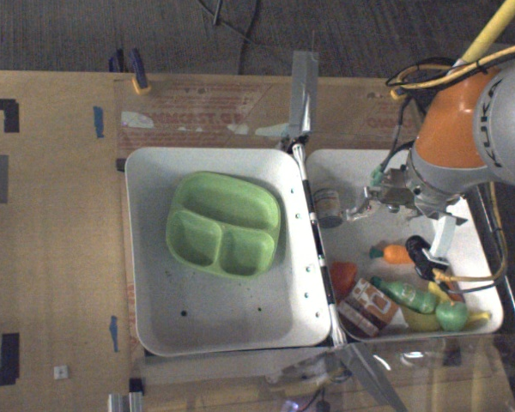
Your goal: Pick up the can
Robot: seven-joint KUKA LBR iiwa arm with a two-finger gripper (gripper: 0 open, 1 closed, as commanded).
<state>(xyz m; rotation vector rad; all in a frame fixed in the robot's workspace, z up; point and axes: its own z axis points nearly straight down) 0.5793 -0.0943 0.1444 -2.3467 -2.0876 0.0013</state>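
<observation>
Can (327, 207) rests at right bin's (472, 320) left wall (not yet lifted); gripper (360, 213) just beside, finger state indiscernible.

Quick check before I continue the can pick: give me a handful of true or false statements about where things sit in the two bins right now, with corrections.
1. The green divided plate lies in the left bin. True.
2. The can is in the left bin. False: it is in the right bin, close to the wall between the bins.
3. The pincer is just right of the can. True.
4. The carrot lies on the green divided plate. False: it is in the right bin, below the arm.
5. The green bottle lies near the right bin's lower edge. True.
</observation>
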